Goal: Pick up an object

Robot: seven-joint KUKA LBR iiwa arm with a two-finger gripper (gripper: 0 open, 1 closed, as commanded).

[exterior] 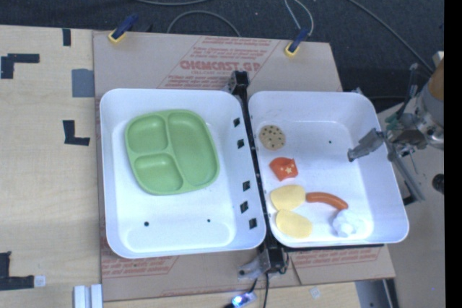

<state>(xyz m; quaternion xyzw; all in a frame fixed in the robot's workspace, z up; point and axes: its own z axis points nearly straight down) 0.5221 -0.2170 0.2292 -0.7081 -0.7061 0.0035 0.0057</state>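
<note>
Camera view: two-finger gripper [361, 148], grip state indeterminable, is being held over right white bin [386, 187]; thin orange sausage [326, 199] risks being missed.

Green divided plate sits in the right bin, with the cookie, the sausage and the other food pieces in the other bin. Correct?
Not quite. The camera view shows the green divided plate in the left bin. The cookie, the sausage and the other food pieces lie in the right bin.
</note>
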